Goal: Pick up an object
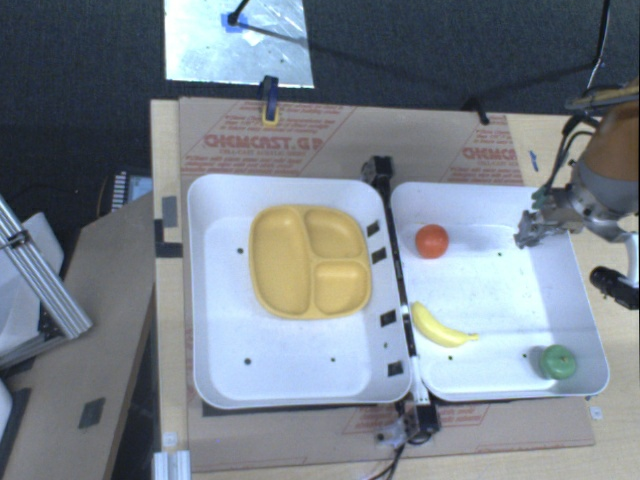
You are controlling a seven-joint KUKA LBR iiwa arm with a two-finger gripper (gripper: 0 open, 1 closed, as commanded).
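In the right bin [560, 298] lie a small red-orange tomato [431, 240] at the upper left, a yellow banana [441, 327] near the lower left, and a green apple [558, 361] in the lower right corner. My gripper [531, 228] hangs over the bin's upper right part, well to the right of the tomato, and nothing shows between its fingers. The arm's grey wrist and orange band rise behind it at the right edge of the view.
The left bin [215, 358] holds a yellow three-compartment plate [308, 261]. A black divider with clips [392, 268] runs between the bins. Both bins rest on a cardboard sheet [330, 133]. Metal framing stands at the far left.
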